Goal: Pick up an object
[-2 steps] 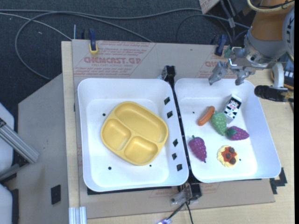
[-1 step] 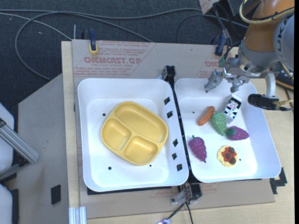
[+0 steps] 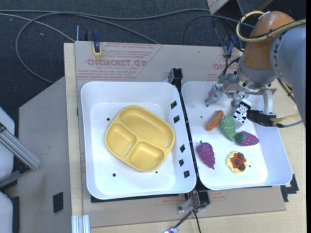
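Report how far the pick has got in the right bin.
Done: the gripper is over the far end of the right bin, above the toy food. In hand: nothing shows between its fingers; the orange sausage, green vegetable, both grape bunches and the small pizza all lie on the bin floor. Left: descend, close on one, lift.

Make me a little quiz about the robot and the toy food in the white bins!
1. True or false: the yellow plate lies in the same bin as the toy food.
2. Which thing lies nearest the claw? A. pizza slice B. orange hot dog C. purple grapes
3. Fill in: the plate has ___ sections.

Key
1. False: the plate is in the left bin; the food is in the right bin.
2. B
3. three
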Available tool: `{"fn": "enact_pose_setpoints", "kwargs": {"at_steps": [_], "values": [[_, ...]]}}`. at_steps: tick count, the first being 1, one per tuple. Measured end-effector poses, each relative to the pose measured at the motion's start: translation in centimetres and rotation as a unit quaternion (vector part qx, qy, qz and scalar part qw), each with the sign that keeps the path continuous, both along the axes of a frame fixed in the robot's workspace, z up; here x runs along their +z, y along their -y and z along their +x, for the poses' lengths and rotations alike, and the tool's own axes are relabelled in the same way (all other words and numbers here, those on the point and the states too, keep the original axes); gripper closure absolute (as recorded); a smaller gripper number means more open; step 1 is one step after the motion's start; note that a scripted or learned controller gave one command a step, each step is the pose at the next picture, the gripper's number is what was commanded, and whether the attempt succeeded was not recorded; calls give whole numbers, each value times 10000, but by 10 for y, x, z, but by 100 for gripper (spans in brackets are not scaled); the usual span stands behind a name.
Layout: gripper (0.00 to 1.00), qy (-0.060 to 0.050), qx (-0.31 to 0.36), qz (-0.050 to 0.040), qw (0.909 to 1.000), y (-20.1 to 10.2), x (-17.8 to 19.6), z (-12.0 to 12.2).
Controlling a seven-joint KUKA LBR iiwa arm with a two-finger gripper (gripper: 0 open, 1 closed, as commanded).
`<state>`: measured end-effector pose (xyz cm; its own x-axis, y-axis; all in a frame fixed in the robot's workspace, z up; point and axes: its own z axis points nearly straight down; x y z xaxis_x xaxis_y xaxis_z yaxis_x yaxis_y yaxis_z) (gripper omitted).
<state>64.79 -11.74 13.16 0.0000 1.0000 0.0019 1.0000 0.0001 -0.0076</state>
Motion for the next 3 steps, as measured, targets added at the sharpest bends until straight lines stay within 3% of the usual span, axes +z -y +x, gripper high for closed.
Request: {"fn": "enact_pose_setpoints", "kwargs": {"at_steps": [1, 2, 3], "values": [[0, 9, 1, -2, 10000, -1, -49, -1], [100, 42, 0, -5, 10000, -1, -34, 1], [100, 71, 6, -14, 10000, -5, 28, 8]]}}
